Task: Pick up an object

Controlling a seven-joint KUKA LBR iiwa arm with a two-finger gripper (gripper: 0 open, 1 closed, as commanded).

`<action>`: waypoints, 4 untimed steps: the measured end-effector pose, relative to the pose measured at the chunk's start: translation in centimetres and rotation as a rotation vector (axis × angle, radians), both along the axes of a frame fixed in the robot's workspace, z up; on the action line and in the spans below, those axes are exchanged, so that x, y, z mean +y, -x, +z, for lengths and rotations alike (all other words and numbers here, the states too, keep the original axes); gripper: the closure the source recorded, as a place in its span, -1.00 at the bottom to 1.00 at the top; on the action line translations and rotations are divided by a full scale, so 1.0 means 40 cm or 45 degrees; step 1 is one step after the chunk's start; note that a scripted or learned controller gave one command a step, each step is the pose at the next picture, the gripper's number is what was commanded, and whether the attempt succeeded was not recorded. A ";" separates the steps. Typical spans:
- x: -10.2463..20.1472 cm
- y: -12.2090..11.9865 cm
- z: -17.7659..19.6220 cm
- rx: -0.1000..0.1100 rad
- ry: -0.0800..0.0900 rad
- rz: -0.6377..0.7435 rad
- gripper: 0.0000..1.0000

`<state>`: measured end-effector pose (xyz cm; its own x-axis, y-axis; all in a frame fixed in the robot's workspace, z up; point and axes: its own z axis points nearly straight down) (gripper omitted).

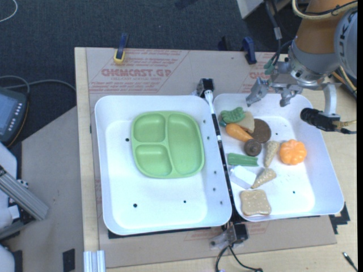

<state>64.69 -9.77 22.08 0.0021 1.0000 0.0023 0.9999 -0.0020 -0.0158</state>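
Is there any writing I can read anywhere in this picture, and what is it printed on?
"CHEMCAST GP", in red, repeated upside down on the brown board under the two white bins.
Smaller red lines around it: too blurred to read.
Dark screen at the left edge: nothing legible.

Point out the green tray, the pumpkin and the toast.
green tray [168, 144], camera view, middle divider
pumpkin [292, 152], camera view, its top
toast [254, 202], camera view, centre of the slice

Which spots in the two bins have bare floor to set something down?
Left bin: bare floor all around the green divided plate, widest below it. Right bin: bare lower right corner, below the orange pumpkin and right of the toast. Crowded along its left half.
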 end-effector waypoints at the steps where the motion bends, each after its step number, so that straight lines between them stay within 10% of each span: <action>1: 0.000 -0.007 0.022 -0.019 0.002 0.003 -1.00; 4: -0.002 -0.013 -0.342 -0.019 0.004 0.005 -1.00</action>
<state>65.22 -9.86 8.38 -0.0018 1.0000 -0.0005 1.0000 0.0018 -0.0010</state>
